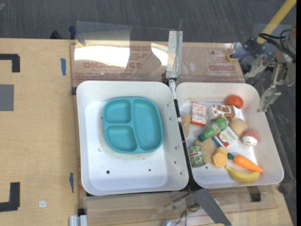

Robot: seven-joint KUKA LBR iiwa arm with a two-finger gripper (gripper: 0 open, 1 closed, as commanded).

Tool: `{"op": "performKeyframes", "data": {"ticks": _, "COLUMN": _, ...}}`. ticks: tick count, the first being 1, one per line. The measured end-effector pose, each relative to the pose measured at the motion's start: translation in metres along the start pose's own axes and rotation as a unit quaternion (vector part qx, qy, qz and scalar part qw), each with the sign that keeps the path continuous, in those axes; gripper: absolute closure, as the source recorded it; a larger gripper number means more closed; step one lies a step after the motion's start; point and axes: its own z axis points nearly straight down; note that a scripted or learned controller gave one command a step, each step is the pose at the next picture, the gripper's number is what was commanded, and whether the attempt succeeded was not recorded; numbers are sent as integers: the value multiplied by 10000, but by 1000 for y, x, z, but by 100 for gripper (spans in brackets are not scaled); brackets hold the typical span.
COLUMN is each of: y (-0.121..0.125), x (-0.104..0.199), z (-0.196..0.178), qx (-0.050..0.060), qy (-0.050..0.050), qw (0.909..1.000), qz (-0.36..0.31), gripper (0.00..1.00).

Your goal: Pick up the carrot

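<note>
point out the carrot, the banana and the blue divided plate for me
carrot (248,163): camera view, middle of its orange body
banana (243,175): camera view, middle of the yellow curve
blue divided plate (146,124): camera view, floor of its large right compartment

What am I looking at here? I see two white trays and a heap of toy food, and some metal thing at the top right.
One camera looks down at a slant on a bench. The metal thing is the robot arm's gripper, hanging at the right bin's far corner; nothing is seen between its jaws. The left bin holds a teal divided plate. The right bin holds toy food: the carrot it should pick up lies near the front, just above a banana, with a green bottle, a tomato and small boxes further back. The carrot lies untouched.
</note>
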Motion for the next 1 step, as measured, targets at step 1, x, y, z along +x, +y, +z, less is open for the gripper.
{"op": "performKeyframes", "data": {"ticks": 1, "y": 32, "x": 27, "z": 143, "qx": 3, "qy": -28, "qw": 10000, "qz": 94, "gripper": 0}}
